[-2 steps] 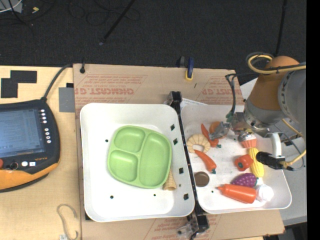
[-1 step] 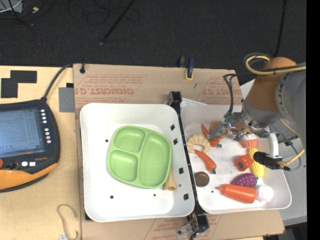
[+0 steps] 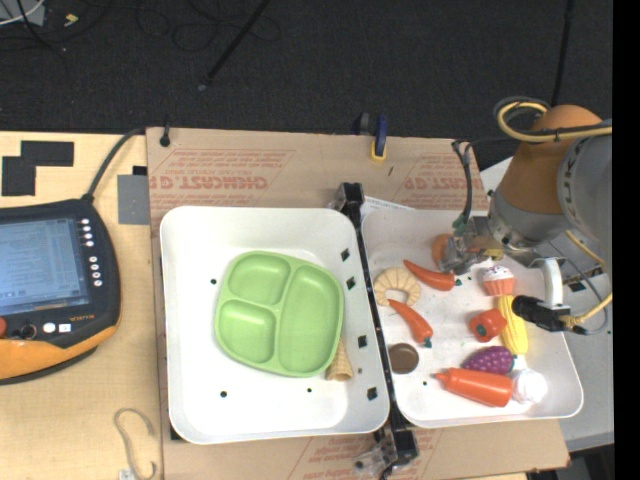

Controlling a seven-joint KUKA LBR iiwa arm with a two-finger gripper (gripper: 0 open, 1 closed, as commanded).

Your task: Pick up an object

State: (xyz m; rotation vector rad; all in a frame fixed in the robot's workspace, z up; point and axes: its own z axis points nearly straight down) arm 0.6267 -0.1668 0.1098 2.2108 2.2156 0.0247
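The pincer (image 3: 459, 253) hangs low in the right bin (image 3: 560, 408); its state I cannot tell. A red pepper (image 3: 428, 275) lies just beside it. Left, a green plate (image 3: 280, 313) rests; cardboard covers the table (image 3: 70, 418).

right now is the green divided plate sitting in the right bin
No, the green divided plate lies in the left bin, beside an ice cream cone.
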